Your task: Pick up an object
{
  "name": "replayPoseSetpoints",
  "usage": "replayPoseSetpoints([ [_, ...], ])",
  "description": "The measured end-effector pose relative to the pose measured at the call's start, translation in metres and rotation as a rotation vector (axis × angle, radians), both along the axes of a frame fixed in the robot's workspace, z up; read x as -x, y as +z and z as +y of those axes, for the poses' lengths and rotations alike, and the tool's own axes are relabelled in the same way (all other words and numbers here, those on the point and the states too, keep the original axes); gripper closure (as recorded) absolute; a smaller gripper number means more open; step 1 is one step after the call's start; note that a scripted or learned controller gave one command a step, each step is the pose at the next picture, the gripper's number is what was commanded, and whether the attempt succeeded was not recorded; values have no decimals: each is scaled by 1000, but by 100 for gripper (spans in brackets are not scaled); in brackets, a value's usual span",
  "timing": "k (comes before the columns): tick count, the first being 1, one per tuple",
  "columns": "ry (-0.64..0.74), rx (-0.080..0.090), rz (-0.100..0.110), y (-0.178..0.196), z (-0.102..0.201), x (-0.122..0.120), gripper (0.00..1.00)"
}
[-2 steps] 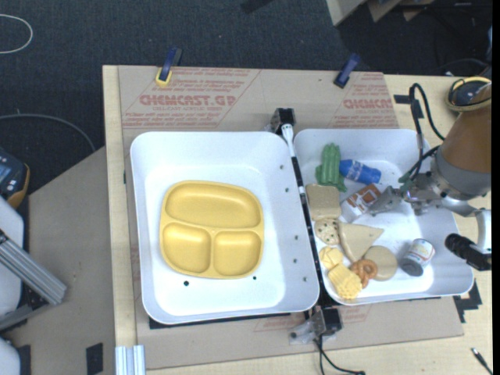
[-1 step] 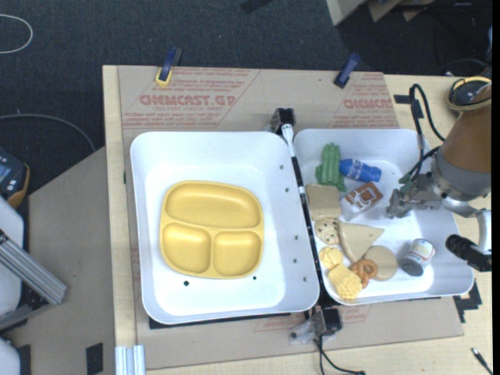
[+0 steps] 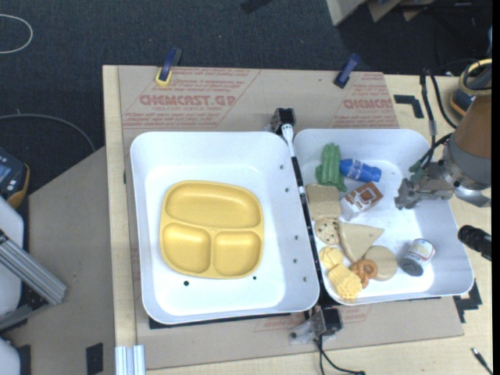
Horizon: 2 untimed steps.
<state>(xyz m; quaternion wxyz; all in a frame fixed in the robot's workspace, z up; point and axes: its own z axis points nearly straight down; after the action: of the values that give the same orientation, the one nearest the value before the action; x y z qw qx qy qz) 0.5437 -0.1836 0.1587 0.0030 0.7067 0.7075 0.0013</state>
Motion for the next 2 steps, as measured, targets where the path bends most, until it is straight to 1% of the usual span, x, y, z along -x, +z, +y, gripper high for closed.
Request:
replayPoseSetpoints([
  [1, 1, 0, -1, 58, 9, -4, 100],
  [2, 0, -1, 2, 67, 9, -5, 100],
])
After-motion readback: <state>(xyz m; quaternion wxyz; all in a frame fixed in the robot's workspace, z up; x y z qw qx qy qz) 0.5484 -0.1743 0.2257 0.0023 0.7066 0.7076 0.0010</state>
